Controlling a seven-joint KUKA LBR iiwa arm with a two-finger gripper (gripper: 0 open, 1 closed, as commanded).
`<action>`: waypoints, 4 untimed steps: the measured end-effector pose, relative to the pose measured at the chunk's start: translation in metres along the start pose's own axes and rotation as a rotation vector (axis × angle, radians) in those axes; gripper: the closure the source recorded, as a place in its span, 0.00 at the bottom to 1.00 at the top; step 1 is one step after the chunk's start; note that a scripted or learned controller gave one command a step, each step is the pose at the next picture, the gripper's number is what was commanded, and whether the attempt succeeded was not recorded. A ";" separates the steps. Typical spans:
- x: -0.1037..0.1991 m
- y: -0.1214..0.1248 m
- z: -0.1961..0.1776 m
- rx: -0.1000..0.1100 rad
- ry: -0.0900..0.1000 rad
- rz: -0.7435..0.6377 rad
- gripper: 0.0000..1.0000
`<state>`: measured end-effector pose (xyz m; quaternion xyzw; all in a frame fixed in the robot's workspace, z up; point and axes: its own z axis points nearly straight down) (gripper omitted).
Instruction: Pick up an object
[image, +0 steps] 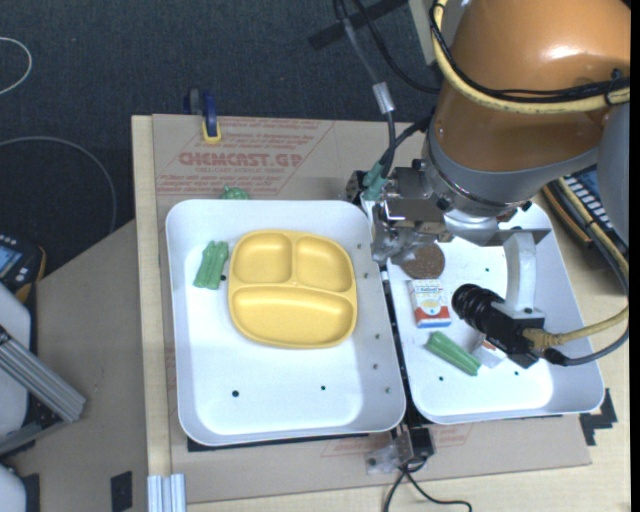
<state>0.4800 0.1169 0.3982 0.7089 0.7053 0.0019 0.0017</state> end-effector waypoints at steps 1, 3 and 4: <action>0.023 -0.001 0.005 0.005 0.000 -0.007 1.00; -0.089 -0.001 0.011 0.010 -0.002 0.003 1.00; -0.032 0.000 -0.003 0.002 0.001 -0.011 1.00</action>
